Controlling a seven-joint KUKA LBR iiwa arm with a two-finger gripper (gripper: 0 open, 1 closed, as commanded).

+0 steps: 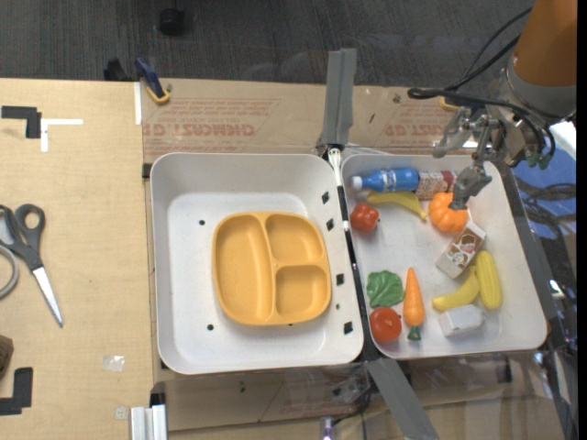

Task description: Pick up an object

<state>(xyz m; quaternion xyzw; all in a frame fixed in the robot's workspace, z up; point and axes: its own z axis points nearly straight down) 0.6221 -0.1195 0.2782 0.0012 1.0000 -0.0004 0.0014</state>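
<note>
Left bin (174, 273) just has the yellow tray (271, 267); the clutter's in the right bin (514, 333). My gripper (465, 191) hangs right above the orange pumpkin (448, 214) at the far side, fingers spread, pinching nothing. I'd centre over it, drop straight, avoid the bottle (396, 181).

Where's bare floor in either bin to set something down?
Left bin: bare strips between the yellow tray and the walls, widest on its left. Right bin: crowded; only a small patch between red pepper, carrot and carton.
</note>
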